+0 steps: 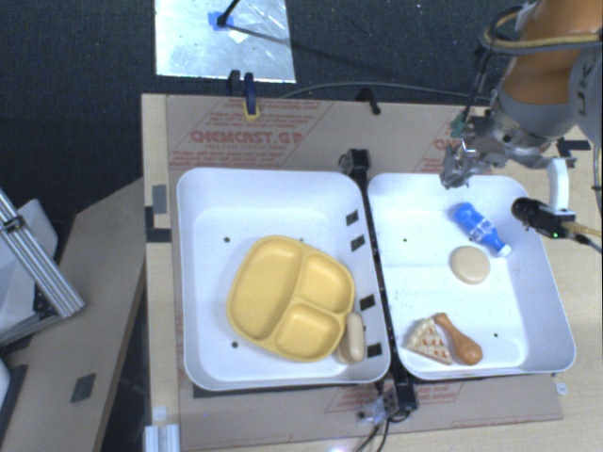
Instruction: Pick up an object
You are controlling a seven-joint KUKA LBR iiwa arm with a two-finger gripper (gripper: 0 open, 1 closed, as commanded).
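In the right bin point(528, 347) lie a small blue bottle point(480, 228), a round beige disc point(469, 265), a wedge of waffle-like toy food point(428, 340) and a brown drumstick point(458, 340). My gripper point(459, 170) hangs over the far edge of the right bin, up and left of the blue bottle, with nothing seen between its fingers. The fingers are too small and dark to judge. In the left bin point(207, 252) sits a yellow divided plate point(290, 298) with a tan bread-like piece point(353, 337) at its near right side.
A black divider with clips point(372, 252) runs between the two bins. A blue and yellow clamp point(248, 92) stands at the bench's far edge. A black fitting point(539, 217) on the arm sits over the right bin's far right rim.
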